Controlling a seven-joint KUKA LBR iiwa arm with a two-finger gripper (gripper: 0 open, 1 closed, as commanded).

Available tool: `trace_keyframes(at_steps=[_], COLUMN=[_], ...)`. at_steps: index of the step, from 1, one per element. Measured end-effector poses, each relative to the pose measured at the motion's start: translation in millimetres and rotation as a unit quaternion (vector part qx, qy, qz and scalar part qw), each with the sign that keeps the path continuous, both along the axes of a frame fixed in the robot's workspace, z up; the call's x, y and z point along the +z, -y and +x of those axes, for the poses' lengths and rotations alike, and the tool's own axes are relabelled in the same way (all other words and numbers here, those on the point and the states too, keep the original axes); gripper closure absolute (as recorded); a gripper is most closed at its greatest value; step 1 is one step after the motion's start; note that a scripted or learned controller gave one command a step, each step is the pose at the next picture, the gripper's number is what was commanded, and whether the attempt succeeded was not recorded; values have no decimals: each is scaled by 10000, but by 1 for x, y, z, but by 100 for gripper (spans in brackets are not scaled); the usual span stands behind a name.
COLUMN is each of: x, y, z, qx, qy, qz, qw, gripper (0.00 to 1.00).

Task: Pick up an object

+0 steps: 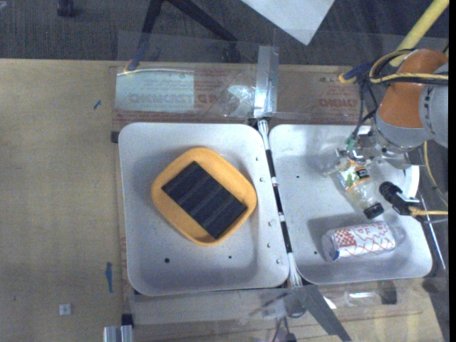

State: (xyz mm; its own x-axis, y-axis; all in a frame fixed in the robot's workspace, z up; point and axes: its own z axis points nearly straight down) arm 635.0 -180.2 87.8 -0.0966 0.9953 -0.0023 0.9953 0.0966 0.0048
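Two white bins sit on the bench point(57, 191): the left bin point(135, 148) has a yellow dish point(203, 194) mid-floor, while the right bin point(299, 191) has a can point(358, 240) near its front edge, and the pincer point(354, 166) hangs over a clear wrapper point(350, 175), its grip too hidden to tell.

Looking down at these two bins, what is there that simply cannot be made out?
- Gripper: in the camera view the arm's own wrist covers it, so open or shut is unclear.
- Clear crinkled packet below the gripper: too small and glossy to identify, or to say whether it is held.
- Red-and-white patterned can: print too small to read.
- Arm: cut off by the right edge.
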Motion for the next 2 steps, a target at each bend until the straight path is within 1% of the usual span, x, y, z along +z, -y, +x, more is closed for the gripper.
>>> trace_keyframes(at_steps=[1, 2], x=[11, 110], y=[1, -40], z=[1, -5], qx=[-2, 1067], qy=[22, -11], qz=[-8, -1], qw=[10000, 9943], gripper=[100, 100])
